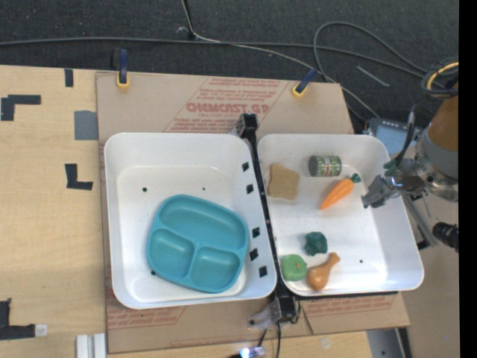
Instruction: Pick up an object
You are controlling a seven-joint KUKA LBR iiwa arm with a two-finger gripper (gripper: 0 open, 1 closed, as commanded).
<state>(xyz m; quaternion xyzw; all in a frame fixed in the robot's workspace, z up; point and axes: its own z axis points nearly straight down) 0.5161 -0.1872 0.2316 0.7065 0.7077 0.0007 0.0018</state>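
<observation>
The right bin (pixel 387 252) holds several toy foods: a tan bread slice (pixel 283 182), a small dark can (pixel 325 165) lying on its side, an orange carrot (pixel 337 193), a dark green broccoli piece (pixel 316 242), a green apple (pixel 294 267) and a brown drumstick (pixel 323 271). My gripper (pixel 376 194) hangs over the bin's right rim, right of the carrot and apart from it. Nothing shows between its fingers.
The left bin (pixel 127 200) holds a teal divided plate (pixel 197 243). A black divider strip (pixel 256 200) runs between the two bins. Cardboard lies under both bins, and cables cross the dark floor behind.
</observation>
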